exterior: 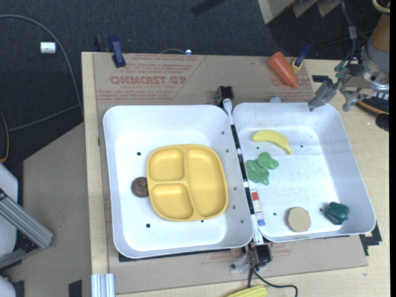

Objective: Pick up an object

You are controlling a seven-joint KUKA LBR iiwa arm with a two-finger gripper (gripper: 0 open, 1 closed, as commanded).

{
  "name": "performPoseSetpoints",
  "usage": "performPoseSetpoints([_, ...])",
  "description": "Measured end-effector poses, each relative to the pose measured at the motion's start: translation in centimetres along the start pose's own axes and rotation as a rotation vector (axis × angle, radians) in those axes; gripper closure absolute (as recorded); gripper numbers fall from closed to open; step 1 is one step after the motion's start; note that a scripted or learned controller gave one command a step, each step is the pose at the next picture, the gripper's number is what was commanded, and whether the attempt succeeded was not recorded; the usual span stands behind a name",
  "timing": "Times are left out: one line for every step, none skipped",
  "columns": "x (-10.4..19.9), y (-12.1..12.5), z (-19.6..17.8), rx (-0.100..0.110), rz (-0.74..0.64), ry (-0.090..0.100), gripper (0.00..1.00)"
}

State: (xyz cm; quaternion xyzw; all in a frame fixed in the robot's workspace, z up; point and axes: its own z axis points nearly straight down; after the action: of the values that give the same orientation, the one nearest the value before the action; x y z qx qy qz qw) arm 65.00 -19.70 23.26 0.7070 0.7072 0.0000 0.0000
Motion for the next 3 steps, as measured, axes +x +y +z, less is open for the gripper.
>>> performPoseSetpoints([3.2,0.1,13.3,-0.012,0.0,-0.003,0.0])
performPoseSetpoints([9.8,-0.7,14.1,-0.014,0.0,-0.003,0.0])
performPoseSetpoints([9.6,-3.3,14.8,-0.001,0.0,-0.001,0.0])
